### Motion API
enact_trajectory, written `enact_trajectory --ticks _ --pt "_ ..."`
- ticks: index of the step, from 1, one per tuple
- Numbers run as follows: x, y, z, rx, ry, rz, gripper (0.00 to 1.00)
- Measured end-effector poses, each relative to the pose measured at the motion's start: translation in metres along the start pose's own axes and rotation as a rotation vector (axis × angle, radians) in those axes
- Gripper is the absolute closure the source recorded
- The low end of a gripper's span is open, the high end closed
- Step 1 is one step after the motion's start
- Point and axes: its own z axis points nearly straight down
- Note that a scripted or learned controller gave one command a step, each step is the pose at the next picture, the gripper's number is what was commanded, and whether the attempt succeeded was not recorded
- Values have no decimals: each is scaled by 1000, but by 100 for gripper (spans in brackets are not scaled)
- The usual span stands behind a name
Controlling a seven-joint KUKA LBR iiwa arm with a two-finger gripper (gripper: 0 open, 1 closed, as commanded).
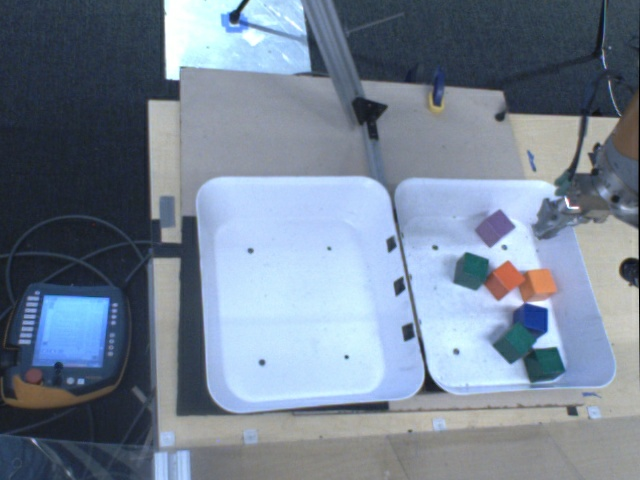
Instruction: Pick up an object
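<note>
1. Biggest thing first: your bench (300,133), a tan board that runs out to the left of and below the gripper (552,218).
2. The left bin (215,268) sits well off to the gripper's left, white, with a few dark dots on its floor.
3. The right bin (440,208) is the one you care about. The gripper hangs over its upper right rim, and the bin touches the left bin along the middle seam.
4. The arm (615,183) comes in from the right edge, and you only get the grey wrist end with a bit of orange above it.
5. The teach pendant (62,343) lies on the dark floor, way off to the gripper's lower left.
6. Gripper itself: it's small and blurry here, so honestly you can't tell if it's released or clenched. Nothing shows in it.
7. Now the blocks, all inside the right bin:
   - purple block (494,228), closest, just left of and a little below the gripper.
   - green block (471,270), lower left of the gripper.
   - red-orange block (504,279) and orange block (539,285), side by side and touching, below the gripper.
   - blue block (531,319), further down, touching a dark green block (515,344).
   - another dark green block (545,364), the furthest one, near the bin's bottom right corner.
</note>
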Motion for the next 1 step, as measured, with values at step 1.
enact_trajectory --ticks 1 --pt "0 1 -5 5 1 1 100"
